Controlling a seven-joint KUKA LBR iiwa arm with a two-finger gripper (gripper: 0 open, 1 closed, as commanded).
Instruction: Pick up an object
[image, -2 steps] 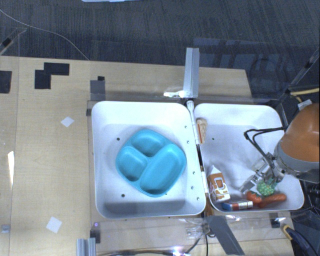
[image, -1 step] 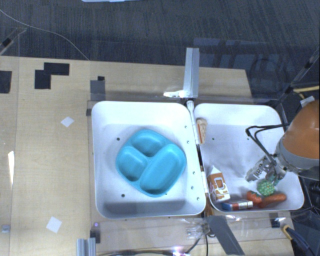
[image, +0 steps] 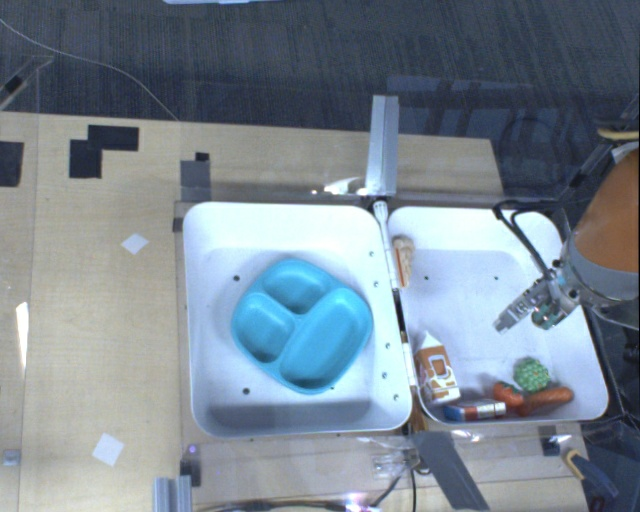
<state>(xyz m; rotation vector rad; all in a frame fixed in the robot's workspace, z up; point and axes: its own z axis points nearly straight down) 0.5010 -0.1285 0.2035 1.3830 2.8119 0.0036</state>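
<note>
Far to the left of the gripper (image: 522, 312), past the divider, the left bin (image: 205, 300) holds a blue three-compartment tray (image: 302, 325) lying flat. Nearer, still to its left in the right bin (image: 470, 235), a thin tan stick-like item (image: 403, 262) lies along the divider, and below-left of the gripper sit a small orange-and-white carton (image: 436, 370), a marker-like tube (image: 478, 409) and an orange carrot-shaped toy (image: 532, 398). A green bumpy ball (image: 532, 375) lies just below the gripper, which hangs over bare bin floor with its fingers spread apart and nothing between them.
</note>
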